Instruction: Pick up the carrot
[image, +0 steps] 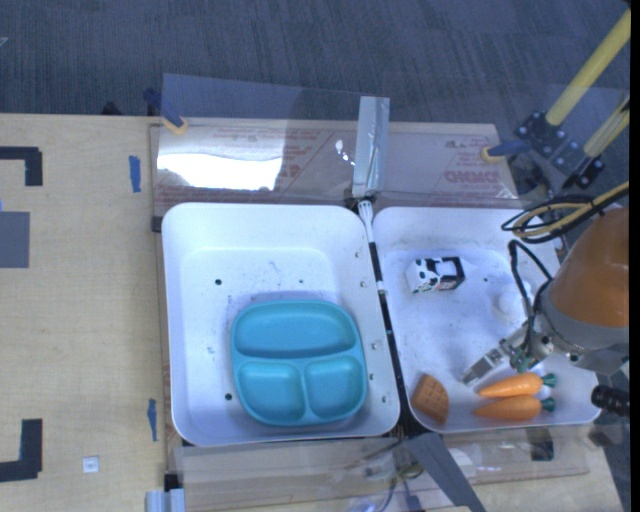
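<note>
A: where's the carrot (512, 385)?
B: right bin (455, 232), near edge, one of two orange ones. Gripper (490, 365) spread open just left of it, gripping nothing.
A: any labels?
B: red print on far cardboard (470, 160), unreadable.

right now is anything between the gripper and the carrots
Nothing visible is. The gripper sits low in the right bin, right at the upper carrot, with the second carrot just below it. The brown piece lies off to the left, and the black-and-white toy is further up.
</note>
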